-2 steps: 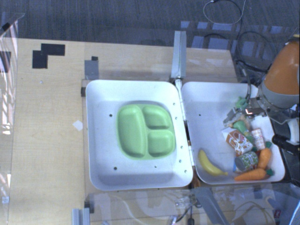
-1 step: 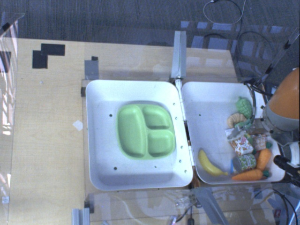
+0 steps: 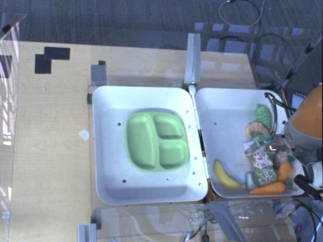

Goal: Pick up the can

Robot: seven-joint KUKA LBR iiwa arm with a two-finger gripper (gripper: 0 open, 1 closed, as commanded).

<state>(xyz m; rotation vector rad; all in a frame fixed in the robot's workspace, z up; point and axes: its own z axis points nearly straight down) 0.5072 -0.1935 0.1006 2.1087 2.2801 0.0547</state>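
Near the right bin's [image 3: 222,105] far right edge I see the can [image 3: 263,116], green, half behind cables; I judge it light, stiff, slippery, best pinched across its sides; the claw's state I cannot tell.

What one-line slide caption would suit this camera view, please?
KUKA arm over the right bin of cluttered items, banana and carrot near its front; green divided tray in the left bin.
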